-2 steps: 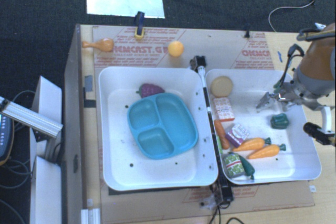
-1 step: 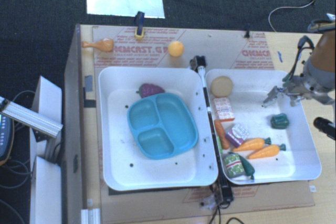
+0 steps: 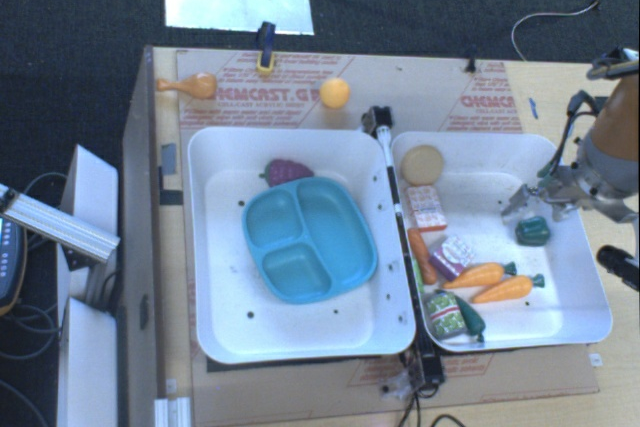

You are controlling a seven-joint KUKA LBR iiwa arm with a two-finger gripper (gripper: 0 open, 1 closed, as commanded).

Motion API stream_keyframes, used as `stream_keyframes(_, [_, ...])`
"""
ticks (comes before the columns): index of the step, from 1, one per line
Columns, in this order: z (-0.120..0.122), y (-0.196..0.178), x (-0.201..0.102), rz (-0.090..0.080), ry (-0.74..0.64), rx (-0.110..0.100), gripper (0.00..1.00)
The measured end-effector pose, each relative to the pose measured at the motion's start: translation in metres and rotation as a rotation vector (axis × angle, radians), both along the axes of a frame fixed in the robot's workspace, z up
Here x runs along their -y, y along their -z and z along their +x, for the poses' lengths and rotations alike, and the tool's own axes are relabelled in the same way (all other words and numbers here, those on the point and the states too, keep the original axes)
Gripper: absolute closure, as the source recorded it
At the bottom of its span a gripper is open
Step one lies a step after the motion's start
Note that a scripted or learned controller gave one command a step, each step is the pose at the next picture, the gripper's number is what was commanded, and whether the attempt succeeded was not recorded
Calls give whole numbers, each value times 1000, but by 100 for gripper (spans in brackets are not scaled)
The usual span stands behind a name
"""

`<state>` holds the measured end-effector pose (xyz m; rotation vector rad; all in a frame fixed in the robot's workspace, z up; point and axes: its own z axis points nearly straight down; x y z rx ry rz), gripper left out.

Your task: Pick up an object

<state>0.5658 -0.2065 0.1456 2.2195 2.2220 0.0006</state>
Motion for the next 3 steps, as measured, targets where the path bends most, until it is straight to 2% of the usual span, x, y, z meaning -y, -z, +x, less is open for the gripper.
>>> stream_keyframes(1, [-5,61,0,0,0,0,0])
stream_keyframes(2, [-3,50,0,-1,-1,4,100])
stream_keyframes(3, [34,27,0,-1,-3,3,100])
